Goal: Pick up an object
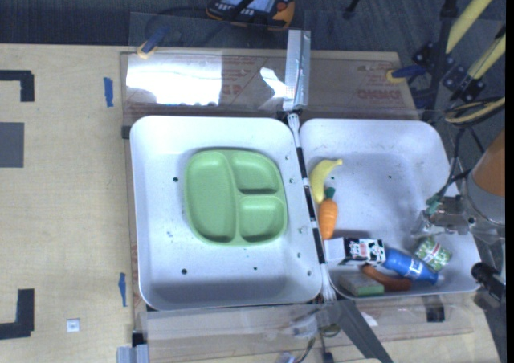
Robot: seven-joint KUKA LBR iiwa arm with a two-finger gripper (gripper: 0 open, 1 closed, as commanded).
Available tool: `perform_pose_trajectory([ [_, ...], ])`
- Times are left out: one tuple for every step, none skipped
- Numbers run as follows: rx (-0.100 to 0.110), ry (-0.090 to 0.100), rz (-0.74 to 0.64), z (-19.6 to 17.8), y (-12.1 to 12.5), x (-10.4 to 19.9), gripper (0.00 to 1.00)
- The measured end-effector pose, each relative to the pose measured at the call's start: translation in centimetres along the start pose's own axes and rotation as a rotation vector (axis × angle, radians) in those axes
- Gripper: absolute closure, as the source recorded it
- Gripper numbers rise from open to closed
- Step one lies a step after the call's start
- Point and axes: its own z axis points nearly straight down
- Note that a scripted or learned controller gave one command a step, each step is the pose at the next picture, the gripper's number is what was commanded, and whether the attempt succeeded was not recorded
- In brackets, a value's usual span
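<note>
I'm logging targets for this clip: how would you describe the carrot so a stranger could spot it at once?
Look in the right white bin, along its left wall beside the divider. The carrot lies just below the yellow banana. It is the sole orange piece there, short, with a green top.

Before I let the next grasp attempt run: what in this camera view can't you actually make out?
- Tool: in the camera view it sits near the right bin's right wall, small and blurred; its finger state is unreadable.
- Arm: cut off by the right edge.
- Item under the blue bottle: the red-brown piece is partly covered by it.
- Green block: at the bin's near rim, too small to identify.
- Black-and-white carton: print too small to read.
</note>
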Motion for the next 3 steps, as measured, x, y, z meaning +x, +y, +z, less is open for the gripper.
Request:
perform_pose_trajectory([
  [0.012, -0.005, 0.061, -8.0, 3.3, -1.0, 1.00],
  [0.009, -0.004, -0.123, -10.8, 9.0, 5.3, 1.00],
  [0.010, -0.004, -0.123, -10.8, 9.0, 5.3, 0.00],
])
